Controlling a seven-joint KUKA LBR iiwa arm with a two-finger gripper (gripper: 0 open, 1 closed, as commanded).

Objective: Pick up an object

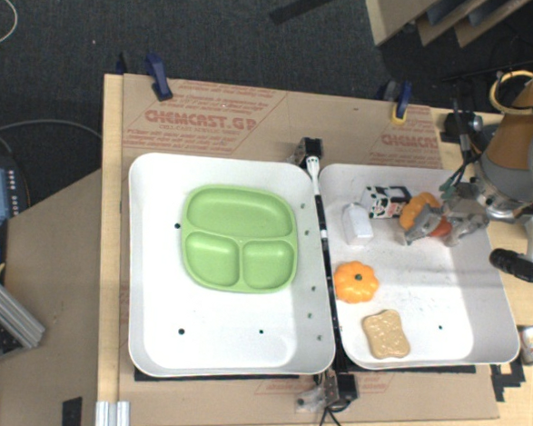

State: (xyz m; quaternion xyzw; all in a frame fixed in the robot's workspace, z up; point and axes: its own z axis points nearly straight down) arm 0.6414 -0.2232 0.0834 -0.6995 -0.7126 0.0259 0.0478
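Note:
My gripper (443, 226) hangs low over the back of the right bin (478, 304), with its fingers (417, 229) spread open. An orange and red object (422, 208) lies on the bin floor right at the gripper, partly under it. Whether the fingers touch it I cannot tell. Just left of it stand a black and white toy (386, 201) and a small white block (358, 223). Nearer the front lie a small orange pumpkin (355, 282) and a tan biscuit-shaped piece (386, 334).
The left bin (150, 318) holds a green divided plate (240, 238). A raised rim between the two bins runs front to back. The grey arm with its orange band (518, 134) comes in from the right above the right bin's back corner.

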